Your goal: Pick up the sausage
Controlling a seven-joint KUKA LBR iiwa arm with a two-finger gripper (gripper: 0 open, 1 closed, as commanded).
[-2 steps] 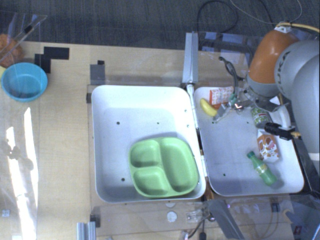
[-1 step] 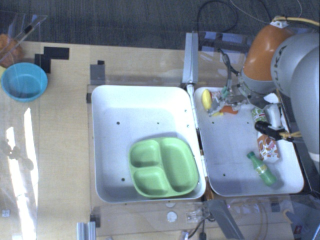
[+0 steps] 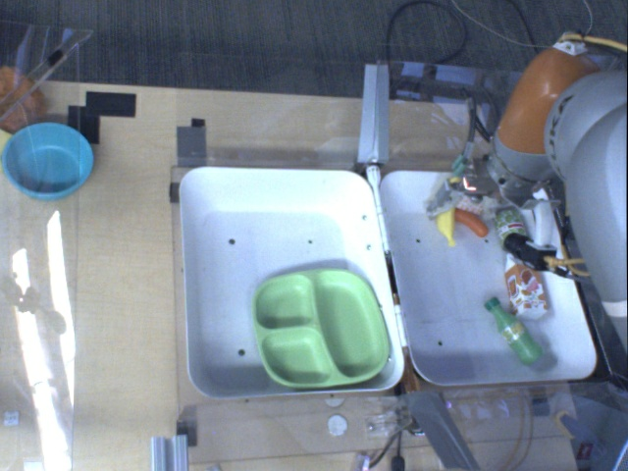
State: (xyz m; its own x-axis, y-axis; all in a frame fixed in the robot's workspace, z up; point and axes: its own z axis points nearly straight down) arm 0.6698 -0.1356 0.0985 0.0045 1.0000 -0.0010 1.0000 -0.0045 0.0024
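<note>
Nearest: green divided plate (image 3: 320, 328) in left bin (image 3: 211, 263). Over in right bin (image 3: 432, 351): green bottle (image 3: 513, 331), snack packet (image 3: 527, 290), yellow banana (image 3: 446, 228). Small orange-red sausage (image 3: 472, 224) beside banana, just under claw (image 3: 465, 186). Claw state: cannot tell. Probably light, smooth, a bit slippery. Best pinched across middle.

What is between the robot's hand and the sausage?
Nothing visible. The gripper hangs right over the sausage in the right bin, with a yellow banana lying just beside the sausage.
</note>
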